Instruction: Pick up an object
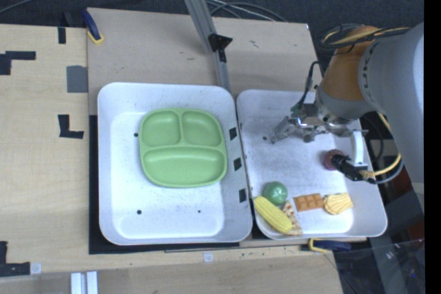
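In the right bin (275, 103) my gripper (290, 137) hangs over the bare upper part of the floor, its fingers spread open with nothing between them. Along the bin's front edge lie a yellow corn cob (274, 214), a green ball (275, 192), an orange waffle-like piece (308, 202) and a small yellow item (338, 203). A dark red object (335, 160) lies by the right wall, just below and to the right of the gripper. All of these sit apart from the fingers.
The left bin (117, 169) holds a green divided plate (183, 147). A grey pole (196, 0) slants from the top down to the seam between the bins. Cables run across the dark floor behind the bench.
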`<act>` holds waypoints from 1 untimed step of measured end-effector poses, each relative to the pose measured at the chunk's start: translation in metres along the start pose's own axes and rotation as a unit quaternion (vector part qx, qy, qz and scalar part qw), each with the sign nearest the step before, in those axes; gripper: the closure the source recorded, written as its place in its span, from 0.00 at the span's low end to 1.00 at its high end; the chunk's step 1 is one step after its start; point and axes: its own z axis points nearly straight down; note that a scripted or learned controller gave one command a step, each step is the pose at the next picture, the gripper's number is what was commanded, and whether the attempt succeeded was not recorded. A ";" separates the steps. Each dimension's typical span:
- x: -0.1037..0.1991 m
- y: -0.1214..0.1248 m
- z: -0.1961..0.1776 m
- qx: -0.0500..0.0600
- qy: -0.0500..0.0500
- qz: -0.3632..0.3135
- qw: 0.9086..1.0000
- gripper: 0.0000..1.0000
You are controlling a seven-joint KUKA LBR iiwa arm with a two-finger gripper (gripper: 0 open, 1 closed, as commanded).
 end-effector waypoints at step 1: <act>0.001 0.000 -0.011 0.001 0.000 -0.001 1.000 1.00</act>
